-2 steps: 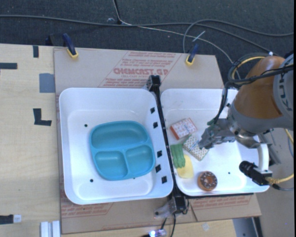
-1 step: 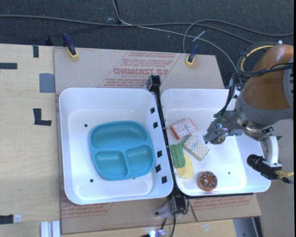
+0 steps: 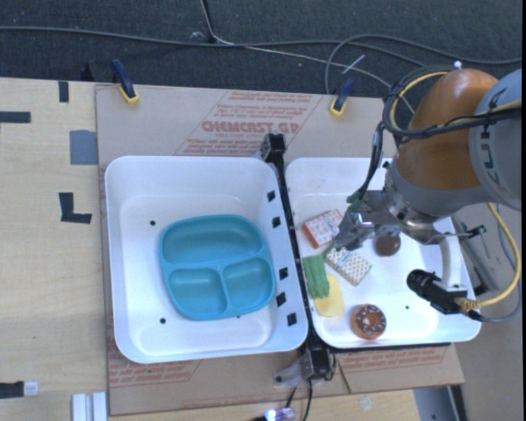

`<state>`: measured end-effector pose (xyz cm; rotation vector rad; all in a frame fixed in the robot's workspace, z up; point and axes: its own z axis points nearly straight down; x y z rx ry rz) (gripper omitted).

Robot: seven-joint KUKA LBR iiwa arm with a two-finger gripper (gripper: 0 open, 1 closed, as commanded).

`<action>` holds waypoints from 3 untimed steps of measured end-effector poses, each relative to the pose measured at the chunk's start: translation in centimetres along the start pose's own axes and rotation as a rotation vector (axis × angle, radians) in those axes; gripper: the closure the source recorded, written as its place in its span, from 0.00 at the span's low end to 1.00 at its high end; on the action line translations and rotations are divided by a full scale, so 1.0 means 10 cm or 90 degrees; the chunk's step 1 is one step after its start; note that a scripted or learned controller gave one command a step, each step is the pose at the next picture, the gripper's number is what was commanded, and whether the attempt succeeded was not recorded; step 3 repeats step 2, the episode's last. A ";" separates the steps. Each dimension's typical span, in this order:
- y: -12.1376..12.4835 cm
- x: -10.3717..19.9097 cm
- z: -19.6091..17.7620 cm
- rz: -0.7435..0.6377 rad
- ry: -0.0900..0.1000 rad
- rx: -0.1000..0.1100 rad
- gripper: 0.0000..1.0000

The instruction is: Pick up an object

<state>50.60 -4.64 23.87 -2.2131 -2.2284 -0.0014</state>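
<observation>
The right bin (image 3: 421, 318) holds several small items: a red-and-white packet (image 3: 321, 228), a pale dotted block (image 3: 348, 265), a green piece (image 3: 315, 274) beside a yellow piece (image 3: 330, 303), a brown donut (image 3: 367, 321) and a small brown round thing (image 3: 387, 246). My gripper (image 3: 354, 231) hangs low over the bin's middle, just above the dotted block and right of the red-and-white packet. Nothing shows between its fingers.
The left bin (image 3: 136, 323) holds a blue divided tray (image 3: 216, 265). A black divider (image 3: 280, 235) runs between the bins. A black cable fitting (image 3: 431, 291) lies over the right bin's right side. Yellow clamps (image 3: 127, 90) hold the cardboard at the back.
</observation>
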 end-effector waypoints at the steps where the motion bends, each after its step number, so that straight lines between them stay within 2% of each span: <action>1: 0.03 0.48 -0.05 0.000 0.000 0.001 1.00; 2: 0.10 0.98 0.11 0.001 -0.001 0.002 1.00; 3: 0.10 0.98 0.11 0.001 -0.001 0.002 1.00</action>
